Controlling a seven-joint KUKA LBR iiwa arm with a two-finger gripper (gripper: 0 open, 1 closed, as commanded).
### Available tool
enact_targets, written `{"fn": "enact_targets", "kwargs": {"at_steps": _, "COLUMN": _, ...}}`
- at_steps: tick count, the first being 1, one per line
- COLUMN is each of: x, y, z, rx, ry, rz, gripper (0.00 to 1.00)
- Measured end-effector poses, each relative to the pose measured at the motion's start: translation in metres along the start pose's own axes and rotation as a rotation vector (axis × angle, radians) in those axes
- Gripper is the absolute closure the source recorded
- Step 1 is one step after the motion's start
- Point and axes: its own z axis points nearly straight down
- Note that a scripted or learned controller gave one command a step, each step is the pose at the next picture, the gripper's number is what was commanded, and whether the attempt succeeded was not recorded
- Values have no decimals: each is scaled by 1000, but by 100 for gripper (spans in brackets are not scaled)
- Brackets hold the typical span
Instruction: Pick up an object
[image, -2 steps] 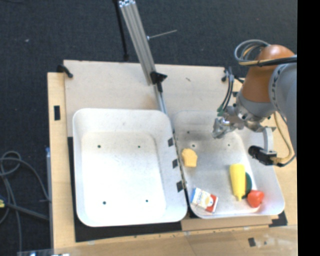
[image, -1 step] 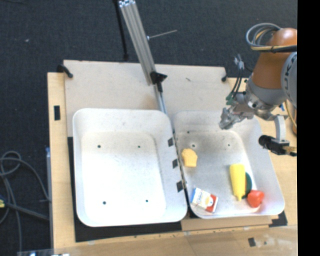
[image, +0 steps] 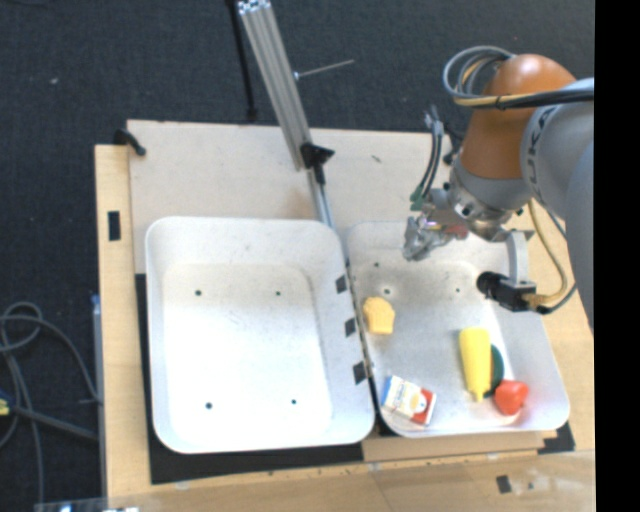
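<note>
Gripper: The gripper is seen over the far part of the right bin, near its far left corner. It is too small and dark for its state to be told, so it cannot be said if it is clenched or let go. Nothing is seen held in it.

Things to pick: A small yellow block is found near the left wall of the right bin. A long yellow thing is laid near the right side, and a red thing is touching its near end. A white and red box is rested by the near left rim.

Left bin: The left bin is set just beside the right one.

Closest thing: The yellow block is judged to be closest to the gripper, but they are kept apart.

Risk one: The block could be pushed against the wall if it is grabbed badly, since it is so close to the wall.

Risk two: The gripper could be bumped on the bin wall there.

Risk three: The long yellow thing could be rolled away, because it looks round and smooth.

Risk four: Two things could be caught at once, as the red thing is touching the yellow one.

Risk five: The flat box could be missed, since it is lying low by the rim.
</note>
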Motion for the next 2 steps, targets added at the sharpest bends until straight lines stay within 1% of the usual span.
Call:
{"fn": "enact_targets", "kwargs": {"at_steps": 1, "x": 49, "y": 12, "z": -6, "rx": -2, "ry": 0, "rz": 0, "gripper": 100}}
{"fn": "enact_targets", "kwargs": {"at_steps": 2, "x": 100, "y": 14, "z": -23, "rx": -3, "ry": 1, "rz": -1, "gripper": 100}}
